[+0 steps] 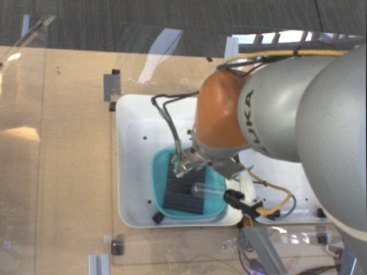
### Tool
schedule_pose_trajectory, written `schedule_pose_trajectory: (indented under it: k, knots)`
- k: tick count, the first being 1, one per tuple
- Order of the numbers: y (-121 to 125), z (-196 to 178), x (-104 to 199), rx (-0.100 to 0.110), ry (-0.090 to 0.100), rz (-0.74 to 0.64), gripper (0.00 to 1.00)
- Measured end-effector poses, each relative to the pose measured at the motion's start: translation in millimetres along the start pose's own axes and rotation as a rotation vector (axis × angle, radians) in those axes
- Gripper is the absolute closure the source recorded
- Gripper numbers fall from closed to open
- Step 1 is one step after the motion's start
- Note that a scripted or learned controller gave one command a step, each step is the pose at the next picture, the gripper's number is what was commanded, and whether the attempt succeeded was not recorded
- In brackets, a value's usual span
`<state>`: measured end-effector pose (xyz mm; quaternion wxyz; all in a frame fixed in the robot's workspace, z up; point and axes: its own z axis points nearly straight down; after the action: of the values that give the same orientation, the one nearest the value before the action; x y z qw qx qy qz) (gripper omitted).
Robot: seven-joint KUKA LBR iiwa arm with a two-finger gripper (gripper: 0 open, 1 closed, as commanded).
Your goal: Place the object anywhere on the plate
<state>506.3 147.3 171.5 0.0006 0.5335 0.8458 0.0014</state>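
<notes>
On the pale tabletop (63, 153), at the left side of the white bin (129, 153), lies a teal plate (159, 165) with a dark ribbed block (183, 192) resting on it, directly beneath the gripper (184, 166), whose grip cannot be told.

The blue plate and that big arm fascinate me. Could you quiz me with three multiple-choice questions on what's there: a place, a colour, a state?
1. Where is the plate?
A. in a white bin
B. on the bare bench
C. on the floor

2. What colour is the band above the arm's wrist?
A. green
B. orange
C. purple

3. What lies on the plate?
A. a dark ridged block
B. a red ball
C. a yellow cup

Answers:
1 A, the white bin surrounds it.
2 B, the orange band shows plainly.
3 A, the dark ridged block rests there.
</notes>
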Motion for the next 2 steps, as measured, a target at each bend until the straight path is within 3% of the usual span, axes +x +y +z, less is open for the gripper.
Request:
schedule_pose_trajectory:
  k: [1,2]
  knots:
    - [0.1,-0.3,-0.5,0.000,0.000,0.001,0.00]
    - [60.9,-43.0,-56.3,-0.006,-0.002,-0.112,0.00]
